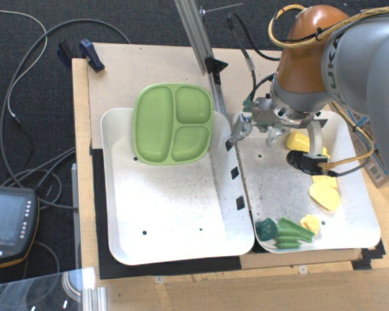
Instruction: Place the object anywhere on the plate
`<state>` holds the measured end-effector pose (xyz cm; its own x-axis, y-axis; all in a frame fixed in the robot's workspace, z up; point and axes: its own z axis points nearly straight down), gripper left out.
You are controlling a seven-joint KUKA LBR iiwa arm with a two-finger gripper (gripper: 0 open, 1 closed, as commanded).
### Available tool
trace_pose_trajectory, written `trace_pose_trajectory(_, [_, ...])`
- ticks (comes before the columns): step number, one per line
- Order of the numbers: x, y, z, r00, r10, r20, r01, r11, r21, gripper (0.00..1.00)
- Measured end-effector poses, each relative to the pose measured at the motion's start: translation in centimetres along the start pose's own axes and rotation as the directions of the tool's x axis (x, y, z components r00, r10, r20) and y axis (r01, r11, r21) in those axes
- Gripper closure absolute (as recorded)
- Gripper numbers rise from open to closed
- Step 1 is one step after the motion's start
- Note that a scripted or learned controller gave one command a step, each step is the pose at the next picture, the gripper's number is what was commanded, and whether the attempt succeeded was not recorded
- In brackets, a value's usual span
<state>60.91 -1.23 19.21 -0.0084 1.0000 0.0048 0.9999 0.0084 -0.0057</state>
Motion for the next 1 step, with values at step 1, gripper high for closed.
trace_pose_trajectory(1, [-0.50,0.17,-1.22,1.000,0.007,0.003,-0.007,1.000,-0.006,1.00])
